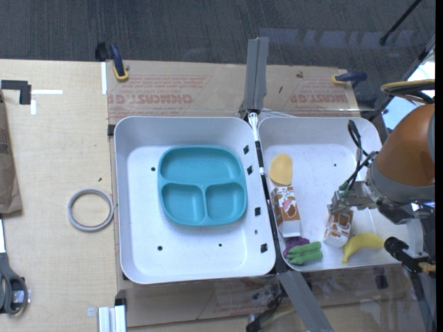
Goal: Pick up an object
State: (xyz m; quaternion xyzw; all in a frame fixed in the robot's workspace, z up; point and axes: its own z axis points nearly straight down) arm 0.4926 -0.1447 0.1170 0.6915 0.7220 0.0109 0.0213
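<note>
The gripper (344,200) hangs low in the right bin (315,133), near its right wall, directly over the upper end of a small brown-and-white carton (338,228); whether it touches the carton, or how its jaws stand, cannot be told from this slanted look — the dark metal of the wrist covers that spot. Just beside the carton's lower end, toward the bin's front right corner, lies a yellow banana (361,245), close to the rim. To the left there is more room: a second carton (286,211) with a picture on it lies along the divider between the bins, a pale yellow rounded piece (281,168) sits just above it, and a green leafy toy (305,252) with a purple bit beside it rests at the front edge. The middle and back of the right bin are bare white floor. The left bin (135,206) holds a teal divided plate (203,185), with open margin all round it. Outside the bins — a light wooden bench (55,144) carrying a grey ring (91,209), with brown cardboard (173,88) behind and dark carpet (173,12) beyond.
</note>
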